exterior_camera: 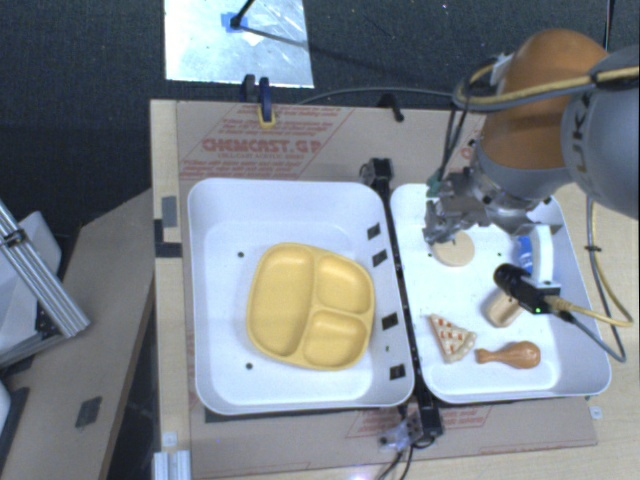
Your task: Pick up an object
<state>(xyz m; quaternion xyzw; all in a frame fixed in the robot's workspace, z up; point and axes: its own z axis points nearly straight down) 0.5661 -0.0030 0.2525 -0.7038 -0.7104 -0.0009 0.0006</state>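
Round tan disc (455, 252) lies flat in the right bin (575, 353), in the upper left part of the floor, close to the dark divider (392, 268) between the two bins. The gripper (440, 230) sits over the disc's upper left edge and overlaps it from this angle; contact can't be confirmed, and whether the gripper is spread or pressed together can't be told either. Bare white floor below and left of the disc, so there is room on that side down to the pizza slice (452, 338), which lies near the bin's lower left, just beside the divider. A tan drumstick (510, 354) lies right of the slice, near but apart, long axis roughly along the front rim. A tan block (502, 311) sits above the drumstick, mid-floor. A blue and white thing (538, 253) lies toward the right wall, partly under the arm (540, 98); its type isn't clear. The arm comes in from the upper right and covers the bin's back right corner. The right bin's front right corner is open floor. The left bin (225, 268) holds one yellow divided plate (310, 306), roughly centered, clear of all four walls, with the widest margin at the back. Both bins rest on a brown sheet with red print (270, 143), which shows behind the left bin.
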